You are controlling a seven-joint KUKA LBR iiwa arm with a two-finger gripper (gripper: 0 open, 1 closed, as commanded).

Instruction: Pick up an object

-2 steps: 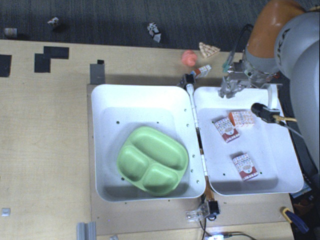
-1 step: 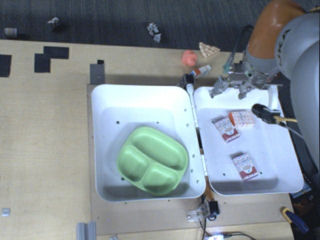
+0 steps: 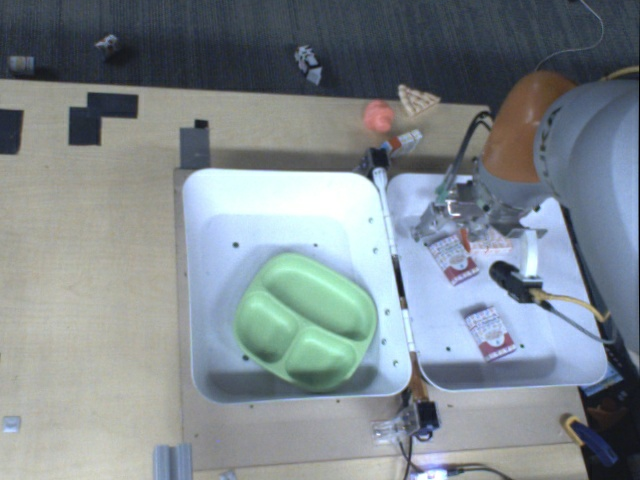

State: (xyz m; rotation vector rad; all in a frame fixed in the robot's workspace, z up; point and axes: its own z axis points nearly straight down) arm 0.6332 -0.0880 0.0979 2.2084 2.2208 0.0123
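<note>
The grey arm [image 3: 590,168] looms over the right bin [image 3: 560,363]. Left of that bin, the left bin [image 3: 210,218] holds a green divided plate [image 3: 305,318]. In the right bin lie two red-and-white cartons [image 3: 453,258] [image 3: 491,331]; the tool [image 3: 450,216] hangs just above the upper one.

- Bench [image 3: 90,298]: pale wood-look board, matt and smooth.
- Left bin [image 3: 205,268] and right bin [image 3: 560,353]: white moulded plastic, smooth, with a soft sheen.
- Divided plate [image 3: 305,318]: green plastic, smooth, semi-gloss.
- Two small packets [image 3: 452,258] [image 3: 491,331]: printed red-and-white paper or card, flat.
- Arm [image 3: 590,138]: grey smooth casing with a low sheen; the orange band [image 3: 520,133] is smooth and slightly glossy.
- Gripper [image 3: 447,220]: bare metallic parts, dull shine.
- Floor [image 3: 250,18] beyond the bench: dark, rough carpet-like texture.
</note>
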